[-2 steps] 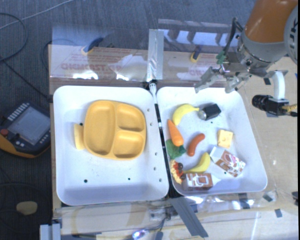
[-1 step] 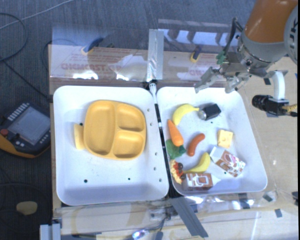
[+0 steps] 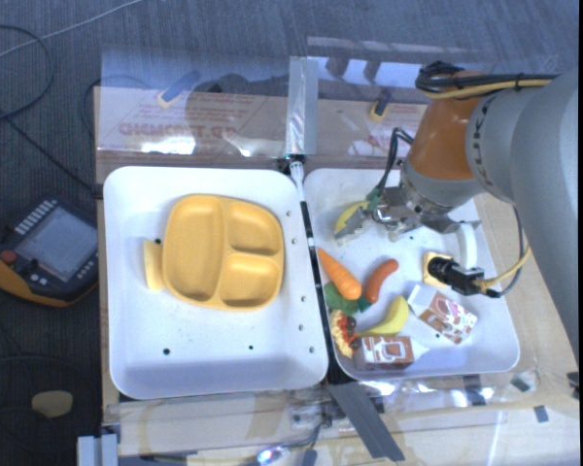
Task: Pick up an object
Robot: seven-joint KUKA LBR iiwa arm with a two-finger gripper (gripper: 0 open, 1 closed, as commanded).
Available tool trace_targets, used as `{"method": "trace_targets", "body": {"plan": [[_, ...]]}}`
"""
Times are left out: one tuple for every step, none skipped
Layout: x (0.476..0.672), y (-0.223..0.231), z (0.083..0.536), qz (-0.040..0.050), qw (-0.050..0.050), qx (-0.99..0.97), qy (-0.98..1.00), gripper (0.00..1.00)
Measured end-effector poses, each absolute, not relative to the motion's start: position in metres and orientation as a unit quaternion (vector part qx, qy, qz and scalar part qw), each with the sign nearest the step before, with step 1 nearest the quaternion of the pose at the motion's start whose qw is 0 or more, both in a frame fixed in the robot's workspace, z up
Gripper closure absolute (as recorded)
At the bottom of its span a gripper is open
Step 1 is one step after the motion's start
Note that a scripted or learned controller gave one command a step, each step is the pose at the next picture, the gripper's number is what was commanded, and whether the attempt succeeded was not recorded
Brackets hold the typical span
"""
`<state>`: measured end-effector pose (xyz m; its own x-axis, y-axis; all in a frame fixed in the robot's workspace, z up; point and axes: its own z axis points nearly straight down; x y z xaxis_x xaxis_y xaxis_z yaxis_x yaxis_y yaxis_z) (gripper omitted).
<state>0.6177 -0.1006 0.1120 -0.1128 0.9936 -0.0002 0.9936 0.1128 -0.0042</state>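
Note:
My gripper (image 3: 387,213) hangs low over the back of the right bin (image 3: 505,357), under the orange band of the arm. Just to its left lies a yellow-green piece (image 3: 350,219), close to or touching the gripper; the view does not settle which. Toward the front of this bin lie an orange carrot (image 3: 338,273), a red sausage (image 3: 380,280), a small yellow banana (image 3: 396,315), a brown box (image 3: 384,351) and a red-and-white packet (image 3: 448,317). A yellow block (image 3: 441,268) sits to the gripper's right, under the arm's cable.
The left bin (image 3: 136,357) holds a yellow divided plate (image 3: 222,250). A ridge (image 3: 306,250) separates the two bins. A clear plastic sheet (image 3: 223,115) lies behind them. A handheld pendant (image 3: 49,250) rests on the floor at the left.

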Motion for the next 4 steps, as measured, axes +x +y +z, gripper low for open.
{"method": "trace_targets", "body": {"plan": [[0.579, -0.102, 0.091, -0.0043, -0.007, -0.637, -0.771, 0.00], [0.529, -0.126, 0.091, -0.0035, -0.008, -0.598, -0.802, 0.00], [0.530, -0.125, 0.101, -0.0050, -0.008, -0.598, -0.801, 1.00], [0.530, -0.125, 0.101, -0.0048, -0.007, -0.598, -0.802, 0.00]]}}
